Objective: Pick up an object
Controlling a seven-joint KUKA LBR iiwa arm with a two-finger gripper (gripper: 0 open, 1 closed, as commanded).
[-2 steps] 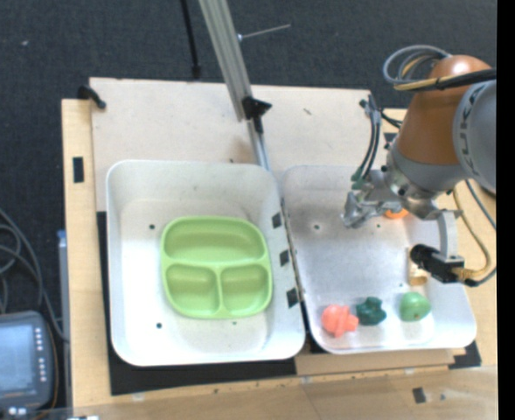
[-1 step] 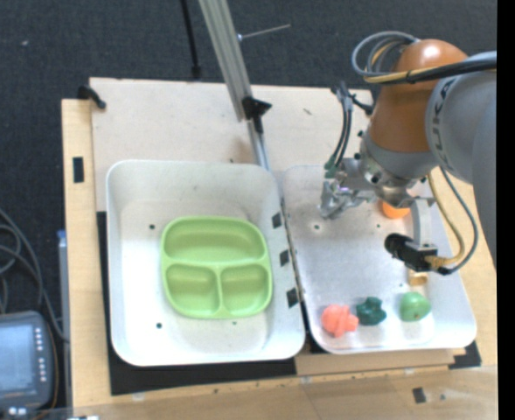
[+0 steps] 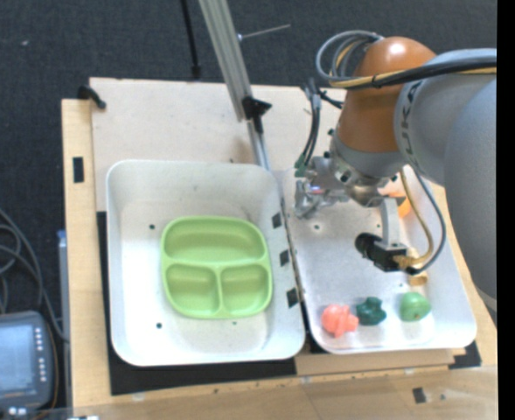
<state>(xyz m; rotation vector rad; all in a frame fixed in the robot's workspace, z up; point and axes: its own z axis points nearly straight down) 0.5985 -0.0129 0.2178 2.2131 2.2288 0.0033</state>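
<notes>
Below, pink lumpy toy, dark green toy, light green ball

A single fixed camera looks down at a slant from above the bench, far enough back to take in both white bins, the left bin and the right bin. The arm enters from the frame's right, and dark floor shows beyond the bench at top and left.

The middle floor of the right bin is left open. Its near edge is lined by a pink toy, a dark green toy and a green ball, set close together. The left bin is largely taken by a green divided plate.
</notes>
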